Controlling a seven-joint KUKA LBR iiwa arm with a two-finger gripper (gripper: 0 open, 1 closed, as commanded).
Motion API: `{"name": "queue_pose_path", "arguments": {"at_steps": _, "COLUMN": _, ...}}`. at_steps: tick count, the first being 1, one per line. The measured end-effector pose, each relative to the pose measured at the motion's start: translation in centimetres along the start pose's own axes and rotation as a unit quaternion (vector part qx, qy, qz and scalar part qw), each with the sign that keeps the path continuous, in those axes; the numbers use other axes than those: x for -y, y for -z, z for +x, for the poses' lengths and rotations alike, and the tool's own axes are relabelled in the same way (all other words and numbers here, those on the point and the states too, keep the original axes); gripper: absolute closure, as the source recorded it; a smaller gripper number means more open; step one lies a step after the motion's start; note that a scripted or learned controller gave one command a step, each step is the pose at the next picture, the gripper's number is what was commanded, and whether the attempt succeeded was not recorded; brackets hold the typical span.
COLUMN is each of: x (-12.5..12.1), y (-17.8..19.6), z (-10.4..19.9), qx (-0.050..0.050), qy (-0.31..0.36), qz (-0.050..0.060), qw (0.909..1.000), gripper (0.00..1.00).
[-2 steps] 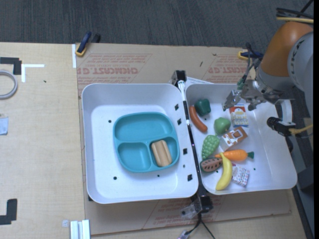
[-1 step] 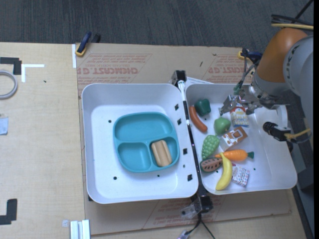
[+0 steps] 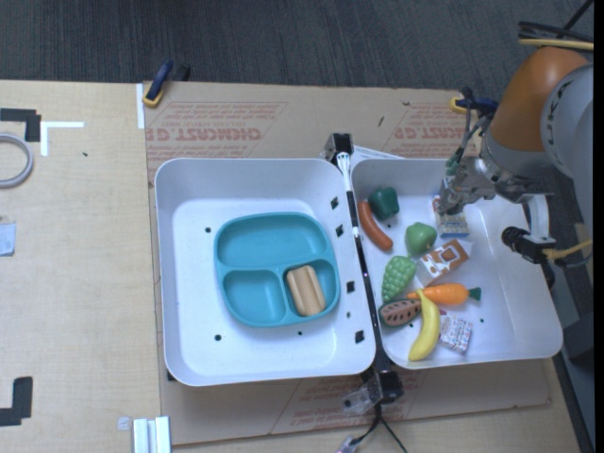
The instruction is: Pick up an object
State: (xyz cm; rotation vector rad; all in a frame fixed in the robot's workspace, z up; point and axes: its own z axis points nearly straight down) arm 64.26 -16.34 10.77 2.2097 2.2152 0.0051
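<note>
While the gripper [image 3: 451, 217], its opening impossible to tell, hovers above the right bin [image 3: 528, 333], the green pepper [image 3: 421, 238] lies just left and nearer the camera.

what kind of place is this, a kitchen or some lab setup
Likely a robot lab test bench, not a kitchen: two white bins sit on cardboard, toy food like a banana fills the right one, and a robot arm's claw reaches in.
</note>
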Motion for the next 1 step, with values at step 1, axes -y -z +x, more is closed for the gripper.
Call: {"name": "queue_pose_path", "arguments": {"at_steps": 1, "x": 0.0, "y": 0.0, "z": 0.0, "qx": 0.0, "qy": 0.0, "qz": 0.0, "qw": 1.0, "gripper": 0.0}}
